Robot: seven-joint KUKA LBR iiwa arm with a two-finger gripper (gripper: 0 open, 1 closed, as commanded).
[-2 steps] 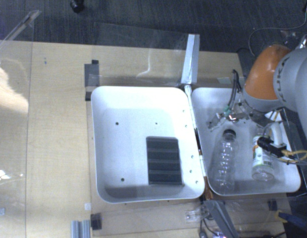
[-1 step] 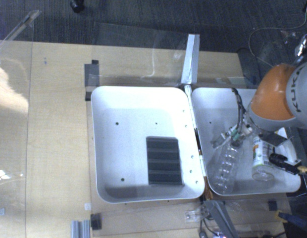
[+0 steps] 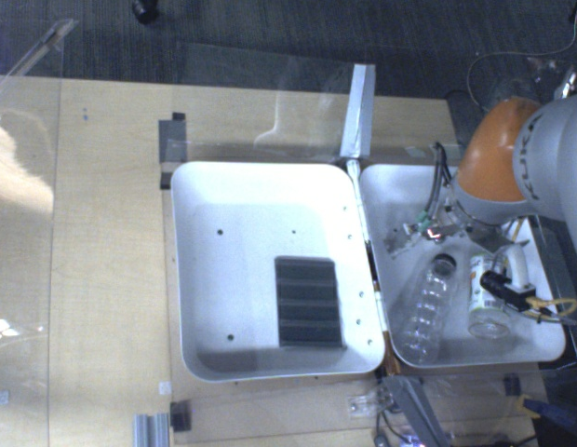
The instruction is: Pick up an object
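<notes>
Robot tool (image 3: 436,232), grip state impossible to tell, sits low in the right bin (image 3: 393,189), just above a clear plastic bottle (image 3: 426,310) lying there.

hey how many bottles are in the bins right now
2, both in the right bin: a clear bottle lying near the middle, and a labelled bottle to its right. The arm covers the bin's upper right, so more may be hidden.

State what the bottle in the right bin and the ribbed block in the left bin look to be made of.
Bottle: likely clear glossy plastic, since the bin floor shows through. Ribbed block: matte black, possibly rubber or foam; no glare, material uncertain.
</notes>
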